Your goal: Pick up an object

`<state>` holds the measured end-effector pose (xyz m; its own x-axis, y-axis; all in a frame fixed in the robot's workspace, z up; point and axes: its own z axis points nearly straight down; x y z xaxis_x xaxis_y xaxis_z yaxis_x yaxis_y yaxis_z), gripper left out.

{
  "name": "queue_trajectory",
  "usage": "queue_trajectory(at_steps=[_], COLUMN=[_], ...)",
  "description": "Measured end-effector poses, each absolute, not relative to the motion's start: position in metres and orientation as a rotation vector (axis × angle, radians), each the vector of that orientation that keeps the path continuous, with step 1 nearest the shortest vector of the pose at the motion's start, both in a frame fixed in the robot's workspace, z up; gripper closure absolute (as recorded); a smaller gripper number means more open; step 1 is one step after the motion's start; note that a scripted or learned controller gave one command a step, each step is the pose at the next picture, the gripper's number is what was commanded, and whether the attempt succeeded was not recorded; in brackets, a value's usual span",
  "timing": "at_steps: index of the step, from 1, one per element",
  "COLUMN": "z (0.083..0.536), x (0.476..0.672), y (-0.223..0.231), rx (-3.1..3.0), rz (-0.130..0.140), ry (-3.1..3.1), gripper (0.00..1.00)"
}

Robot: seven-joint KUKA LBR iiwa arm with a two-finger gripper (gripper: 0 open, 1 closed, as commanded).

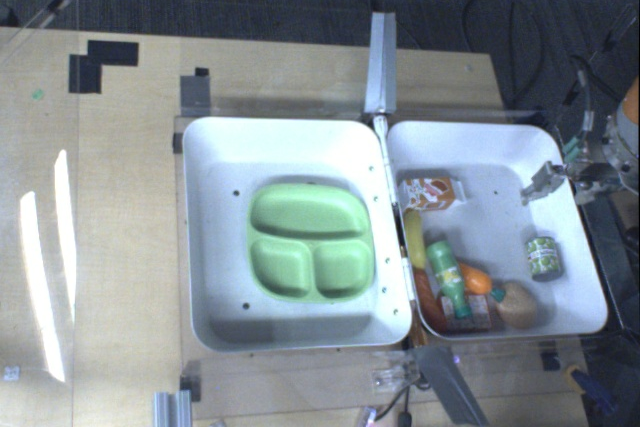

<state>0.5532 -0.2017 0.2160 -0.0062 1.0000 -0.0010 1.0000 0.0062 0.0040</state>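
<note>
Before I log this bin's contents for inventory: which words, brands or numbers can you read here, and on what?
No text is legible anywhere.
Orange-and-white packet: printed design, too blurred to read.
Small green can: label too small to read.
Green bottle: label blurred.
Green divided tray: no markings visible.

Both bins are white: the left bin (pixel 205 215) and the right bin (pixel 500 155). A pale green divided tray (pixel 310 240) lies in the left one. Left of the metallic grey gripper (pixel 548 180) lies an orange-and-white printed packet (pixel 432 193). Below the gripper lies a green-labelled can (pixel 543 257); farther left, a yellow piece (pixel 414 237), a green bottle (pixel 447 275) and an orange piece (pixel 477 281).
</note>
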Motion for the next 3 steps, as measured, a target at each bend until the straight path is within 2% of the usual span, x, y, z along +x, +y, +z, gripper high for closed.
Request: queue_trajectory(at_steps=[1,2,3], z=[0.359,0.209,0.097], x=[0.558,0.577,0.578], y=[-0.168,-0.124,-0.098], rx=[2.137,2.107,1.636], rz=[0.007,0.003,0.003], ry=[2.29,2.326,2.679], gripper=[0.0,0.0,0.0])
